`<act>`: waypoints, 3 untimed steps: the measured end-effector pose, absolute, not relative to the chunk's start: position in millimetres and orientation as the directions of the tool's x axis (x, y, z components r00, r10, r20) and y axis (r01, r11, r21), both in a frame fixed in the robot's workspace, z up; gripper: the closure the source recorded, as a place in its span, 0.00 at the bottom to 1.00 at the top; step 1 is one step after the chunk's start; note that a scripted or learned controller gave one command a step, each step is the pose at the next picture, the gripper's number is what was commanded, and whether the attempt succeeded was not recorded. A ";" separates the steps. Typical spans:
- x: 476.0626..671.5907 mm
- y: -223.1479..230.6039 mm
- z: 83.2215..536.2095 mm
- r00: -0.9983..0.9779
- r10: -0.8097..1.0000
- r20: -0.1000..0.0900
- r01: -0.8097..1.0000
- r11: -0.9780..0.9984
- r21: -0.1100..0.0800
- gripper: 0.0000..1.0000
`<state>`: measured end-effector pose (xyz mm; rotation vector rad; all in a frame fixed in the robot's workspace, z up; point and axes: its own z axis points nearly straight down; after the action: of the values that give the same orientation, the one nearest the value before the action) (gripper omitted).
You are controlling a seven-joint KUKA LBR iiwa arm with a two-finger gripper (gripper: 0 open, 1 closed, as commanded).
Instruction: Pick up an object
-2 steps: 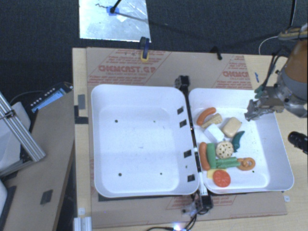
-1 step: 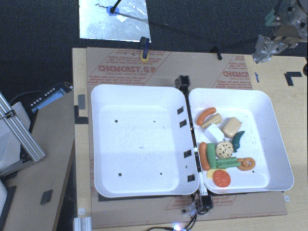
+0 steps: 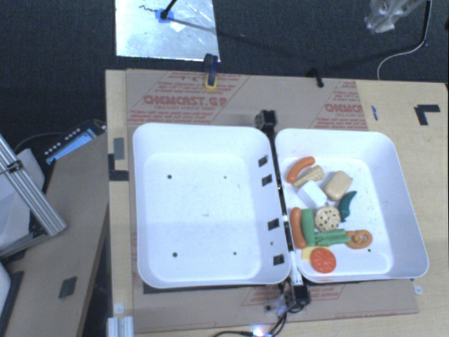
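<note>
From the overhead camera, the gripper [image 3: 390,7] hung blurred at the top right, well above and apart from the right bin [image 3: 403,188]; whether it was spread or closed could not be told. In that bin, a cluster of toy foods lay toward its left side: a smooth orange sausage [image 3: 301,168], a tan bread-like block [image 3: 337,184], a speckled round cookie [image 3: 327,219], a flat red tomato slice [image 3: 323,260] and a looped pretzel [image 3: 360,239]. The left bin [image 3: 151,146] sat just beside.

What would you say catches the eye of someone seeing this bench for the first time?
Probably the bright cluster of toy food in the right bin: an orange sausage, a round cookie, a red tomato slice and a tan bread piece, all crowded toward its left side. Next comes the contrast with the left bin beside it. Above the bins, a shiny sheet lies on the dark floor.
</note>
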<state>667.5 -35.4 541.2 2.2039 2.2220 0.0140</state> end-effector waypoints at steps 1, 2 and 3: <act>668.1 -115.0 535.4 0.003 1.000 -0.003 1.000 -0.003 0.004 1.00; 668.5 -101.4 535.3 -0.004 1.000 -0.001 1.000 0.004 0.003 1.00; 668.4 -92.6 535.4 -0.004 1.000 -0.001 1.000 0.004 0.003 1.00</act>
<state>668.4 -92.6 535.4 2.2153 2.2240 0.0026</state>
